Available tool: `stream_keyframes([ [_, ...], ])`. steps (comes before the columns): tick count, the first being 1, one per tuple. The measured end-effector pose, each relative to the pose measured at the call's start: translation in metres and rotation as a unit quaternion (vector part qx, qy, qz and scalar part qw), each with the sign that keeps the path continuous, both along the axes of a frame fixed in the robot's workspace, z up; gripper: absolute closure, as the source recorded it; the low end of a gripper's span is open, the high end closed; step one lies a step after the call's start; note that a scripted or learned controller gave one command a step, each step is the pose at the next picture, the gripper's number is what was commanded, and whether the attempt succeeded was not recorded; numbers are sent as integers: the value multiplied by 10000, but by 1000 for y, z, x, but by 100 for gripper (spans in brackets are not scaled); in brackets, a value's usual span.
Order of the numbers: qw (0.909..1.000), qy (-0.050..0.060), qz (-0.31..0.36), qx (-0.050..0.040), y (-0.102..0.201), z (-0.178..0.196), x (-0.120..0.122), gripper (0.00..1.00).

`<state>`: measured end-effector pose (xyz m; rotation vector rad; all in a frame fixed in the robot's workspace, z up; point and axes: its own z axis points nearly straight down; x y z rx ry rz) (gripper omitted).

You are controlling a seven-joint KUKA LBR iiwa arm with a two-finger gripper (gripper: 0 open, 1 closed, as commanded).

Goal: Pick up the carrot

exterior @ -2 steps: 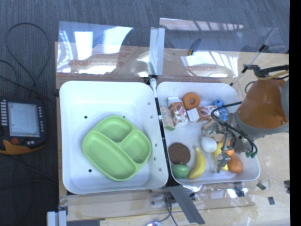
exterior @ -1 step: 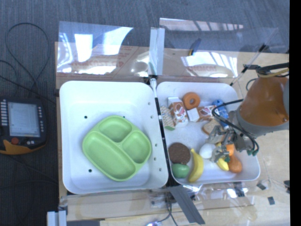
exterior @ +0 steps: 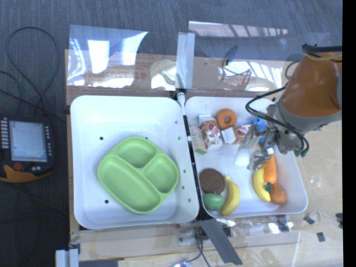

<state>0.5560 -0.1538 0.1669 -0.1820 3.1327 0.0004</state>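
While the jaws (exterior: 259, 159) hang just beside the carrot (exterior: 270, 171), their state is unclear.

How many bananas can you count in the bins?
2. One banana lies beside the chocolate cookie; another banana lies beside the carrot. More may hide under the arm.

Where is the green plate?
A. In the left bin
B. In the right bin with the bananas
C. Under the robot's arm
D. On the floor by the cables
A. The green plate lies by itself in the left bin, while the bananas and carrot are in the right bin.
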Motion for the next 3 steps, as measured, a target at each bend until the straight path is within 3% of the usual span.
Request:
stream_keyframes([
  [1,9944,19,1058,8,22,42,20,100],
  [2,9938,34,1108,6,-24,38,-8,100],
  [3,9521,11,3057,12,-11,67,-3,100],
])
